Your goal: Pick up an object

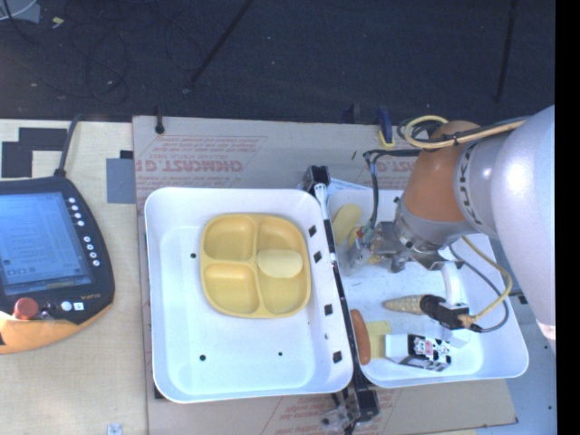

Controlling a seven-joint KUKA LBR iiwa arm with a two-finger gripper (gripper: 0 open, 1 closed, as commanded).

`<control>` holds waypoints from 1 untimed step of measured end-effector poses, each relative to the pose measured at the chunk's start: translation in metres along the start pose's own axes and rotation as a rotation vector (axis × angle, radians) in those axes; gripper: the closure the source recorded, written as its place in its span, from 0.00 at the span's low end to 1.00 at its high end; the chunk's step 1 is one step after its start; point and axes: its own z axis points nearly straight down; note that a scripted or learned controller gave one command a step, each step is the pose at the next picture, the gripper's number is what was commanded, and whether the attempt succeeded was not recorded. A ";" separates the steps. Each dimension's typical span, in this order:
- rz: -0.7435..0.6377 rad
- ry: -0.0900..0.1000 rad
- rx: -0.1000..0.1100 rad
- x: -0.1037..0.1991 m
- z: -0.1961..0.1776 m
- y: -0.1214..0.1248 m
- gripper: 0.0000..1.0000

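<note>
I see the tool [376, 247] low in the right bin [507, 356], just beside a yellow piece [346, 220], its grip I cannot tell; arm [507, 184] bent over the bin from the right; cone [403, 304] lying nearby

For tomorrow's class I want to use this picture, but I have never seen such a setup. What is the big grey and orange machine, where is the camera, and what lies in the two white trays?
One camera looks down at a slant on a bench. The grey and orange machine is a robot arm reaching in from the right; its pincer hangs over the right bin. Whether it holds anything cannot be seen. The left bin holds a yellow divided plate with a pale food piece. The right bin holds an ice cream cone, a sausage and a small packet. The screen at far left is a control tablet.
</note>
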 end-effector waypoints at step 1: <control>-0.001 -0.001 -0.002 -0.030 0.000 0.050 0.00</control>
